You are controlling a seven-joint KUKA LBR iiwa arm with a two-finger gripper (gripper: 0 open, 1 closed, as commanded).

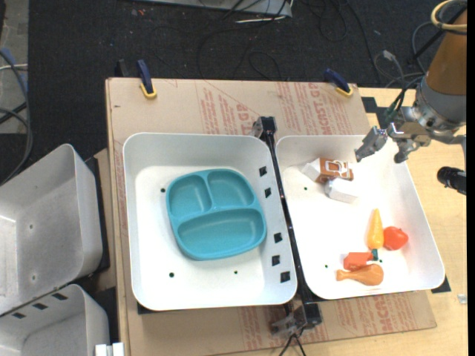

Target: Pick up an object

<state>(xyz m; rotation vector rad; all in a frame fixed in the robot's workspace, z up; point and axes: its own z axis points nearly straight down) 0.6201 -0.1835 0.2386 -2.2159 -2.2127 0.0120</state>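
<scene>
On the bench [185, 99], a brown board clamped at its far edge, two white bins sit side by side, touching along a black divider. Left bin [145, 199] holds a teal tray [216, 213] with three compartments, lying flat near its middle. Right bin [415, 206] holds the small things: a white box [342, 191] near the far left part, with a brown-and-white packet [335, 170] leaning on its far side, and toward the near right a cluster of toy food. That cluster has an orange drumstick [361, 274] nearest the front, a red-orange piece [358, 259] touching it, a yellow pepper [375, 229] standing up behind, and a red tomato [395, 238] just beside the pepper. Over the bin's far right corner hangs the arm [450, 65], and its gripper [387, 145] has its jaws spread, with nothing between them, well apart from the toys.
</scene>
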